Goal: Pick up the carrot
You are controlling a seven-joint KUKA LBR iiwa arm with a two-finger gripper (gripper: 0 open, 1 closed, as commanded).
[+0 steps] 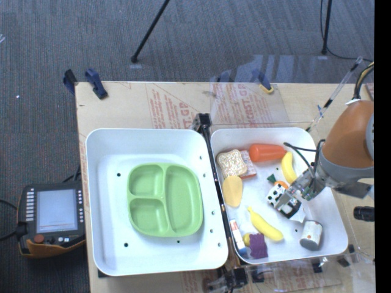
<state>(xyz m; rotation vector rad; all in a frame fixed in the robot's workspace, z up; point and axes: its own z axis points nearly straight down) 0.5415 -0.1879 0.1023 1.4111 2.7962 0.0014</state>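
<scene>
The carrot (267, 152) is orange and lies lengthwise near the back wall of the right bin (333, 215), between a slice of bread (232, 162) and a yellow banana (288, 166). My gripper (283, 200) hangs low over the middle of that bin, in front of the carrot and just below the banana's near end. The grey arm with its orange band (349, 140) comes in from the right. Nothing can be made out in the gripper, and the carrot lies apart from it.
The right bin also holds a pale yellow oval piece (232, 190), a second banana (266, 224), a purple item (258, 245) and a grey can (311, 234). A green divided plate (165, 199) sits in the left bin (104, 163). A teach pendant (54, 215) lies left of the bench.
</scene>
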